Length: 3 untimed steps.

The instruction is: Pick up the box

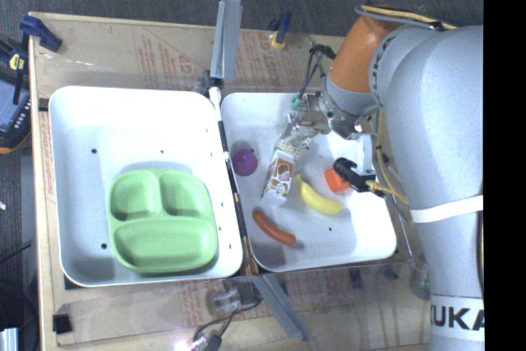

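The box (281, 173) is a small carton with a white, brown and green print. It sits in the right bin (374, 238), left of centre, with its long side running up and down the view. My gripper (301, 130) hangs right over the box's far end, very close to it or touching it. The grey arm with its orange band (362, 53) comes in from the right above the bin.
In the right bin a purple ball (244, 159) lies left of the box, a yellow banana (320, 199) and an orange item (336, 180) to its right, and a sausage (274, 228) in front. A green divided tray (163, 219) occupies the left bin (74, 119).
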### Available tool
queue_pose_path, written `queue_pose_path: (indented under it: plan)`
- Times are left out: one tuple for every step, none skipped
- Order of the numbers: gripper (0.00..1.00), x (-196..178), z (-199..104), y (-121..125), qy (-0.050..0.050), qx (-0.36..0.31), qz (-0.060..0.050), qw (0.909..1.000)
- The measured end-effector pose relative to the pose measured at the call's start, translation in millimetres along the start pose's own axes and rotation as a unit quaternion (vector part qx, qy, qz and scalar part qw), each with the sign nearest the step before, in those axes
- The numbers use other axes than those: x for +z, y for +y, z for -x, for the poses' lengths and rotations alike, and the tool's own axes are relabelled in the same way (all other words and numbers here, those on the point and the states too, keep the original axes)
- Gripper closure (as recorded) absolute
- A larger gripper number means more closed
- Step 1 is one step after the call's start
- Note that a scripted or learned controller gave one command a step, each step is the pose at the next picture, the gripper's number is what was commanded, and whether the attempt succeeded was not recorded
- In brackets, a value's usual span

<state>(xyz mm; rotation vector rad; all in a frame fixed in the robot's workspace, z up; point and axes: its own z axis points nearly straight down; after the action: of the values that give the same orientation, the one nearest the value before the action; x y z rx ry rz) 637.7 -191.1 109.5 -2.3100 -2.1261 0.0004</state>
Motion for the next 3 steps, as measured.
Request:
queue_pose_path:
  plan:
    - [0.0,0,0,0,0.0,0.0,0.0,1.0]
    - [0.0,14,7,22,-0.001,-0.065,0.003,0.9979]
    - [1.0,2,6,24,-0.002,-0.067,0.005,0.9977]
